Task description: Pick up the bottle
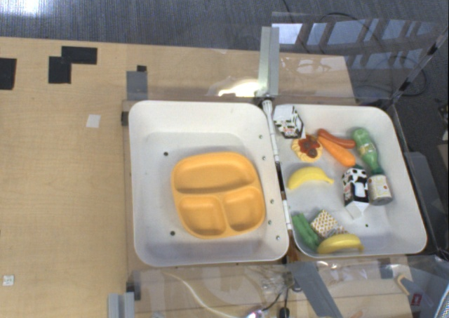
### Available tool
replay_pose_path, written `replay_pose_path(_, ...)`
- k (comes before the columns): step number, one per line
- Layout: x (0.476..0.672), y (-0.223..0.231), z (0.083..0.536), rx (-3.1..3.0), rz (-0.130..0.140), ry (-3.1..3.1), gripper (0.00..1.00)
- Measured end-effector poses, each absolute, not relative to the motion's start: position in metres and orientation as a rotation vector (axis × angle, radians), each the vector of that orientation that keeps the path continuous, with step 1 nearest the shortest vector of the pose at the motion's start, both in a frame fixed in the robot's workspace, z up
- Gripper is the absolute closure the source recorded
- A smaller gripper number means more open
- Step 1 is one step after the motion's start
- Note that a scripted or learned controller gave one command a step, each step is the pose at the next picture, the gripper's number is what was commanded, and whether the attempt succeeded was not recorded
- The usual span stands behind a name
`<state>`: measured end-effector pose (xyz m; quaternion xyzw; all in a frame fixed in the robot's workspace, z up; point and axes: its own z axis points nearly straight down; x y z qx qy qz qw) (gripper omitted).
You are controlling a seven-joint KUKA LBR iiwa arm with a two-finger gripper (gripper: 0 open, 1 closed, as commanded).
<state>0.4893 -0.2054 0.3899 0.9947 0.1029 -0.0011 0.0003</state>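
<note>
A green bottle (366, 148) lies in the right bin (400, 190) near its far right side, pointing from upper left to lower right. Just below it lie a small can (379, 189) and a black-and-white cow-patterned carton (356, 186). An orange carrot (337, 147) lies to the bottle's left.
The right bin also holds two yellow bananas (309, 177) (340, 243), a green vegetable (304, 229), a checkered packet (325, 222), a pizza slice toy (307, 146) and a small white carton (288, 124). The left bin (151, 190) holds an orange divided plate (217, 194).
</note>
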Motion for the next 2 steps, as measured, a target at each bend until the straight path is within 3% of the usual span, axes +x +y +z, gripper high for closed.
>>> replay_pose_path(1,0.4890,-0.2059,0.4022,3.124,-0.004,0.327,0.00)
replay_pose_path(2,0.4921,-0.2055,0.4110,3.122,-0.009,0.342,1.00)
